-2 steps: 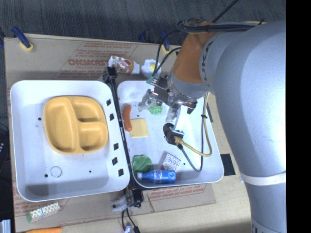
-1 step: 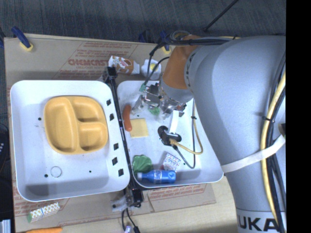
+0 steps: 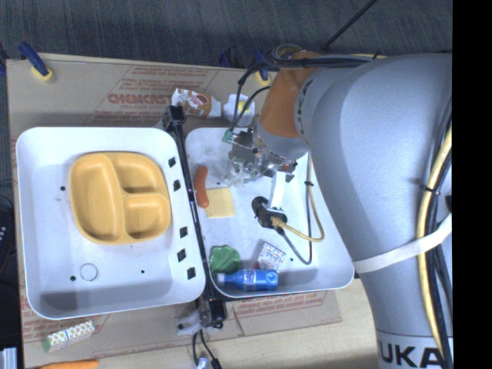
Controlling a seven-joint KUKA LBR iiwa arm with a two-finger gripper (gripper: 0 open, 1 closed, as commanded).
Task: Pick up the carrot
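Orange, slim carrot [image 3: 201,186] lies lengthwise by the right bin's [image 3: 323,275] left wall; jaw state unclear.

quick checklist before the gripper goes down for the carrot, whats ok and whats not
1. Carrot visible in the right bin, near its left wall: ok.
2. Carrot top clear of other items: ok; the yellow slice lies beside it, close or touching.
3. Gripper over the carrot: not ok, it sits to the right of it.
4. Finger opening: cannot tell.
5. Room by the bin wall for a finger: cannot tell.
6. Green item and blue bottle out of the way: ok, at the bin's near end.
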